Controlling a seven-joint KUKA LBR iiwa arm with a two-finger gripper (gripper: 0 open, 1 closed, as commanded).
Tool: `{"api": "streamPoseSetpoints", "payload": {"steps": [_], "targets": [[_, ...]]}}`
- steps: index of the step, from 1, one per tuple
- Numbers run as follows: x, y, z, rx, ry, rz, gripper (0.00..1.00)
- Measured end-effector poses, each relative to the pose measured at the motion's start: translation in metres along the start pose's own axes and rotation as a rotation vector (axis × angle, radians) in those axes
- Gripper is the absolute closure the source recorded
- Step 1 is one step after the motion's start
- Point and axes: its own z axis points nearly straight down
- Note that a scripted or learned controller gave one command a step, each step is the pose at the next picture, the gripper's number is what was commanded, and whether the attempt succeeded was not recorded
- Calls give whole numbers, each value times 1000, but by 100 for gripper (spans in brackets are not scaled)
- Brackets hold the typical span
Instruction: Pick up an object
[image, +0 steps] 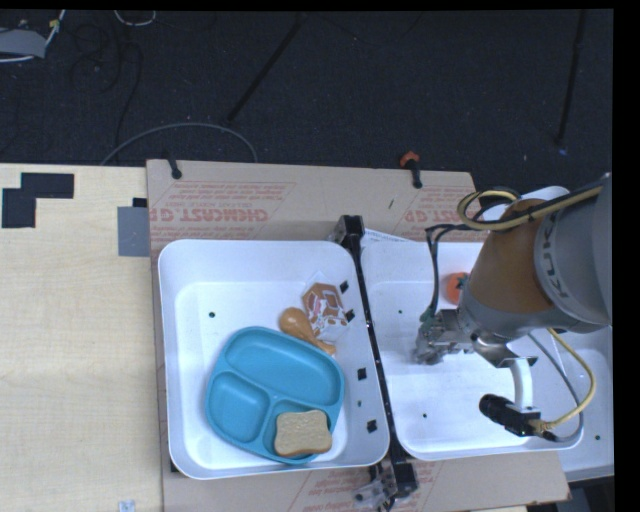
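Note:
My gripper (432, 343) is low in the right bin (420, 430), near its middle, with the grey arm and its orange band (505, 270) above it. An orange object (454, 288) peeks out beside the arm, just behind the gripper. In the left bin (190, 300) lie a blue divided plate (272, 390) with a slice of toast (302, 433) in its near compartment, a tan chicken-leg toy (300, 326) and a clear wrapped snack (326, 303).
A black divider (368, 350) runs between the two bins. Cables loop around the arm's wrist, and a black fitting (508, 415) hangs over the right bin's near corner. Cardboard lies under both bins on a light wooden bench.

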Motion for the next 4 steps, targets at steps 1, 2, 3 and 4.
{"api": "streamPoseSetpoints", "payload": {"steps": [1,2,3,4], "targets": [[-9,-5,-58,-5,-2,-1,100],[-10,-5,-110,-7,-2,-8,100],[34,18,-111,-2,1,-12,100],[92,33,-107,-1,1,-13,100]]}}
